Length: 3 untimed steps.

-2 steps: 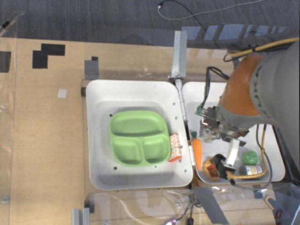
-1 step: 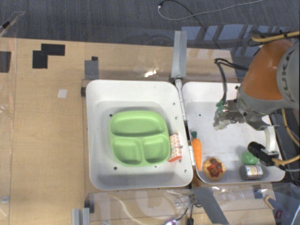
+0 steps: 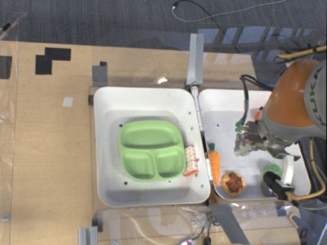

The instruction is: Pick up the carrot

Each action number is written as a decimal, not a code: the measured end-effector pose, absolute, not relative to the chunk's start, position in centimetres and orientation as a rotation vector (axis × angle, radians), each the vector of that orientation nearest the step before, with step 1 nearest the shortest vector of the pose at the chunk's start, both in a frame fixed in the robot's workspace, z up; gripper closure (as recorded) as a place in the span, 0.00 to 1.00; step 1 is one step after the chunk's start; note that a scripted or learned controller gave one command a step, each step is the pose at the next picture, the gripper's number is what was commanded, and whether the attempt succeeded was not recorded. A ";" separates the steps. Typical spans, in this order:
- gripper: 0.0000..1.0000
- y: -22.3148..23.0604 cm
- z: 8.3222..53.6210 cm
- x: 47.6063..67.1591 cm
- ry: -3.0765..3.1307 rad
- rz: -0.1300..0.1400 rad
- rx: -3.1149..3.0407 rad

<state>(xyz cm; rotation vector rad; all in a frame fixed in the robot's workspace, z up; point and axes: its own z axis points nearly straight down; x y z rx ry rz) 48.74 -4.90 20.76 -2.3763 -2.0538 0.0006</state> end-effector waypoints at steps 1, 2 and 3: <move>1.00 -10.0 15.4 48.7 -2.084 0.001 -2.350; 1.00 -9.5 9.0 49.0 -1.854 -0.013 -2.541; 1.00 -5.2 18.3 48.8 -1.329 0.000 -2.847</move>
